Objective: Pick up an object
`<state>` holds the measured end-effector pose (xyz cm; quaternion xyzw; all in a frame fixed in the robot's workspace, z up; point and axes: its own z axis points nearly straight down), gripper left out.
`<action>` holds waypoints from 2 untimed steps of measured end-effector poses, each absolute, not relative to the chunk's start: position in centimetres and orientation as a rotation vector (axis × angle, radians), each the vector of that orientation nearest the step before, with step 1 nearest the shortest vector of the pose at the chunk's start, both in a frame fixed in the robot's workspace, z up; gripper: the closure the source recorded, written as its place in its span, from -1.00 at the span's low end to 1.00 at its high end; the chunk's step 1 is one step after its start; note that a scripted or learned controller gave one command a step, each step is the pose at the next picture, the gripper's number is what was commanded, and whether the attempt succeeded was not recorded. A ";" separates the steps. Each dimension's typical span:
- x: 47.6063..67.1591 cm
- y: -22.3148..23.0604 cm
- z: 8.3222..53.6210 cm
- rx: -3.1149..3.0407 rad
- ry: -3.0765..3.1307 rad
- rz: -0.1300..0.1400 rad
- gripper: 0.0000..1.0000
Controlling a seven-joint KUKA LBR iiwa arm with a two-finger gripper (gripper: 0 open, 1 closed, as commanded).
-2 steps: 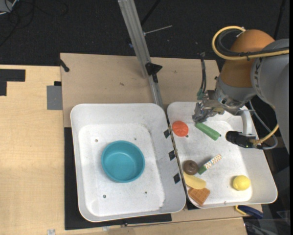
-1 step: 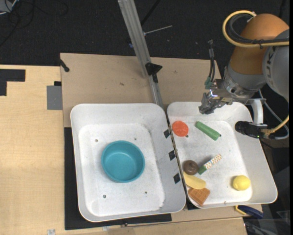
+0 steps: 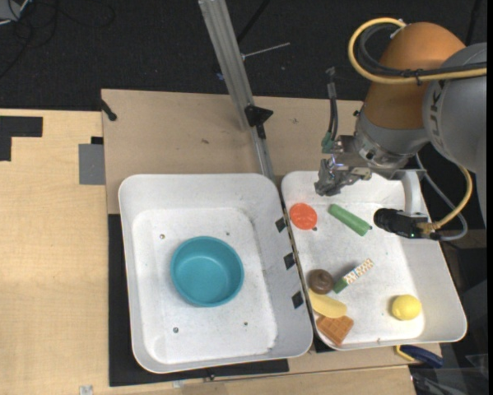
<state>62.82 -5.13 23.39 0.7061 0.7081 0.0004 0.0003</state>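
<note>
**Hand above the far edge of the right bin**

The hand (image 3: 335, 178) hangs over the right bin (image 3: 444, 303); I cannot tell its opening. Just near it lie an orange disc (image 3: 303, 216) and a green stick (image 3: 349, 220). A yellow ball (image 3: 406, 307) lies nearer. The left bin (image 3: 147, 200) holds a teal bowl (image 3: 207, 271).

Arm (image 3: 444, 81) cut off at right, claw (image 3: 332, 179) tips blurred — grip unreadable
</note>
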 end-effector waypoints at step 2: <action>59.6 4.4 24.2 2.219 2.225 0.000 1.00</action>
